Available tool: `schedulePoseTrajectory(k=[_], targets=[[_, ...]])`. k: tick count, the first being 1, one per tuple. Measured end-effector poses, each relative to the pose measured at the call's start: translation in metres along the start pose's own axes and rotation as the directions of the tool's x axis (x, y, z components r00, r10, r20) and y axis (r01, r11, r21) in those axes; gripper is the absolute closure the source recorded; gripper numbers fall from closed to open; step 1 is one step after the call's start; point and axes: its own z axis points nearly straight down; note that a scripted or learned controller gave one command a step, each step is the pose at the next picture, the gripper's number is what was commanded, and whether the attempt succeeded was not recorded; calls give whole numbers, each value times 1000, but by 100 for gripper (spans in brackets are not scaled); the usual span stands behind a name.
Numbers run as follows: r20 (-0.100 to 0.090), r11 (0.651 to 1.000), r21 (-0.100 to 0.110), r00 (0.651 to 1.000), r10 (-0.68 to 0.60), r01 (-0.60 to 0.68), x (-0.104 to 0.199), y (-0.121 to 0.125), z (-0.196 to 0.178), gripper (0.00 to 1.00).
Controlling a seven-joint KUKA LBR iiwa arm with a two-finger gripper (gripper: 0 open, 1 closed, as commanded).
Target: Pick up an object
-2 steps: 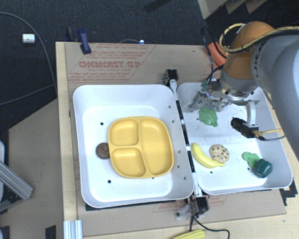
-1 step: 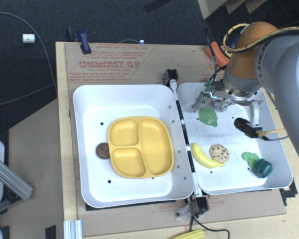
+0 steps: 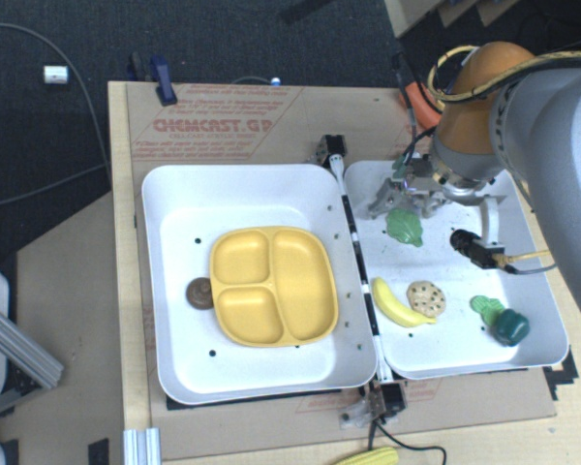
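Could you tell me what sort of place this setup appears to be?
Probably a robotics lab bench for pick-up trials: a robot arm reaches over two white bins, which hold toy food such as a banana and a yellow divided plate, with cables about.

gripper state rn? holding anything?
Gripper: over the right bin, just above the green leafy piece; cannot tell whether it is open, shut, or gripping.

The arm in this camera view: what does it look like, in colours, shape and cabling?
The arm is a thick, rounded grey body with an orange band above the wrist. A yellow-and-black cable loops over that band. The gripper is a small grey metal assembly with thin wires.
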Motion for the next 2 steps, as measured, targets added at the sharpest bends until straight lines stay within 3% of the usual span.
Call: schedulePoseTrajectory(k=[1,2], targets=[[1,1000,1,1000,2,-2,-14,-4,0,0],[1,1000,7,1000,2,-2,5,13,0,0]])
